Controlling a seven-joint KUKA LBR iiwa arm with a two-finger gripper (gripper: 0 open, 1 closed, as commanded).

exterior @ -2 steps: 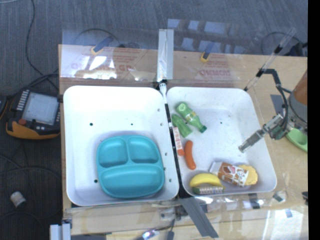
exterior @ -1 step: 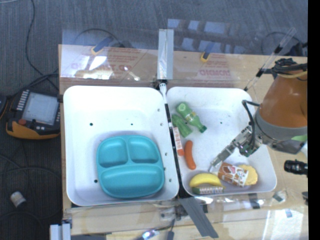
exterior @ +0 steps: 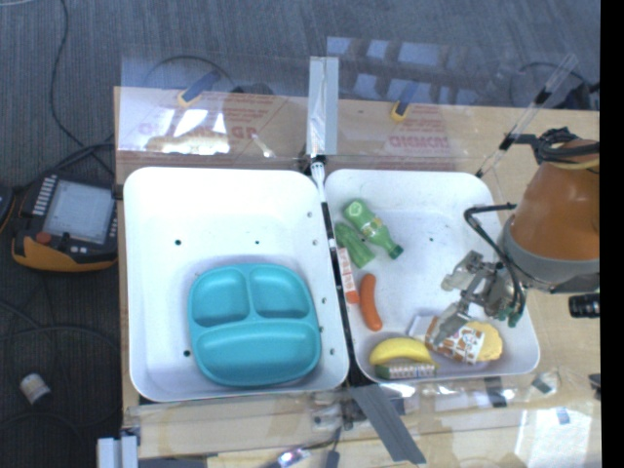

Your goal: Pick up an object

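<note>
Two shallow white bins are sitting side by side on the table. The arm, grey with an orange band, is reaching into the right bin from the right, and its pincer is hanging over that bin's near right corner. Whether the pincer is released or clenched cannot be told, as its fingers are blurring into the clutter beneath.

Just below the pincer, an orange and white snack packet is lying against the bin's near wall; nothing is showing between the fingers. To the left of the packet, a yellow banana is resting along the same wall. Further left of the pincer, an orange carrot is lying on the bin floor, and beyond it, toward the far side, a green bottle and a second green item are lying close together near the divider.

Well to the left of the pincer, the left bin is holding a teal compartment tray, set in its near half.
</note>
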